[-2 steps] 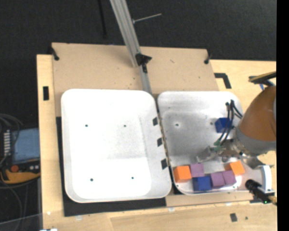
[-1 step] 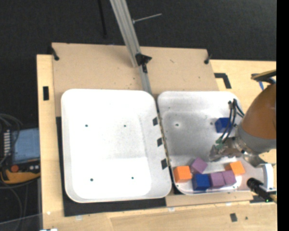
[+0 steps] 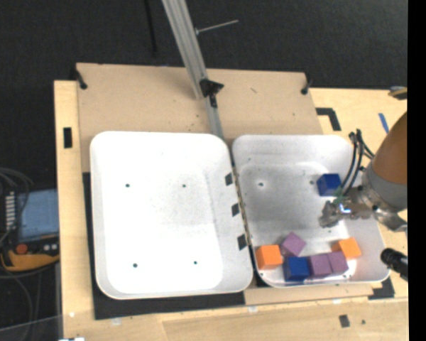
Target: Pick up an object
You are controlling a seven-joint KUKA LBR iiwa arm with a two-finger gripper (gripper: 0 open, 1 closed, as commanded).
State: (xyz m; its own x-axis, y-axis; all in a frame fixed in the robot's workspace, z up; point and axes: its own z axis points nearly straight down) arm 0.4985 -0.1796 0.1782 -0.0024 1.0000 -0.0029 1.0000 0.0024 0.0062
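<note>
The right bin [image 3: 270,162] holds several small blocks. A blue block [image 3: 329,184] lies near its right side. Along the front wall sit an orange block [image 3: 270,256], a purple block [image 3: 293,244], a dark blue block [image 3: 297,268], two purple blocks [image 3: 328,263] and another orange block [image 3: 350,247]. My gripper [image 3: 335,214] hangs over the right part of this bin, just below the blue block and above the orange one. No block shows between its tips.
The left bin [image 3: 163,212] lies beside the right one. A slanted metal rail [image 3: 188,45] rises from behind the bins. Cables and a box [image 3: 32,219] sit off the bench's left edge.
</note>
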